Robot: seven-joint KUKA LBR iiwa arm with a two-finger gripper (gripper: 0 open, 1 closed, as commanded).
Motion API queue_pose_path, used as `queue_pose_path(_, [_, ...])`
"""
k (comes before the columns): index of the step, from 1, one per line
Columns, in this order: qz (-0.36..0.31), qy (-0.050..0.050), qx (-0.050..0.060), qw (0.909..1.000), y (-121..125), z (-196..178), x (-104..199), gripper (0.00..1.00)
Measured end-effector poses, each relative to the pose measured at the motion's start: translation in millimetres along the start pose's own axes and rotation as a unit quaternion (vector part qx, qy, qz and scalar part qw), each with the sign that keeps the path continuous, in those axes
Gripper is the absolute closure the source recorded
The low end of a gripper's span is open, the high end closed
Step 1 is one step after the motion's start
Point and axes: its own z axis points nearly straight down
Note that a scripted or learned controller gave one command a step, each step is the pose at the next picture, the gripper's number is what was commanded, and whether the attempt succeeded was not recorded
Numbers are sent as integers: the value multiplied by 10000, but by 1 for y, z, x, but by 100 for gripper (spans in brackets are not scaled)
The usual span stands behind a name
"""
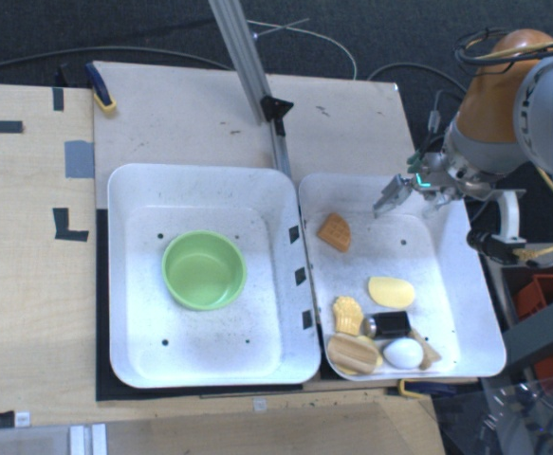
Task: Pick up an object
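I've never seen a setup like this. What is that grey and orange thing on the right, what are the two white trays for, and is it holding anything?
One camera looks down at a slant on a bench. The grey and orange thing is a robot arm; its gripper hangs over the right bin, open, with nothing between its fingers. That bin holds small items to pick up: an orange-brown piece, a pale yellow lump, a yellow piece, a black item, a white egg shape and a tan bun-like piece. The left bin holds a green bowl.
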Motion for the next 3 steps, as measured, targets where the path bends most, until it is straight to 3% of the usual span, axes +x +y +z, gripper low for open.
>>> queue_pose_path(2, [-2, -10, 15, 10000, 2, 109, 0, 0])
queue_pose_path(3, [-8, -4, 10, 10000, 3, 96, 1, 100])
